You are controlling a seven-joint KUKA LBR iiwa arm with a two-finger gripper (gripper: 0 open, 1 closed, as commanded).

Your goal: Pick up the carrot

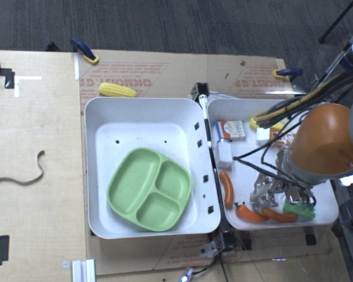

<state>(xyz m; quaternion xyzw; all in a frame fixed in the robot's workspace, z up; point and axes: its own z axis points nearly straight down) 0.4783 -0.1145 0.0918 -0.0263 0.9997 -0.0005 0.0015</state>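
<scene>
Hovering the claw point(269, 196) low in the right bin point(323, 216), I'm on the approach: the carrot point(251, 214) lies just below-left of it, ungrasped; its opening I cannot tell, so next comes a short descent onto it.

Glossy plastic carrot point(250, 214); smooth matt green tray point(150, 188); bare metal tool point(265, 196).

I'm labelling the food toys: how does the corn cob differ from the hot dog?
The corn cob is yellow; the hot dog is orange-red. The corn cob lies crosswise on the cardboard behind the left bin; the hot dog lies lengthwise inside the right bin, by its left wall. Both are elongated.
</scene>
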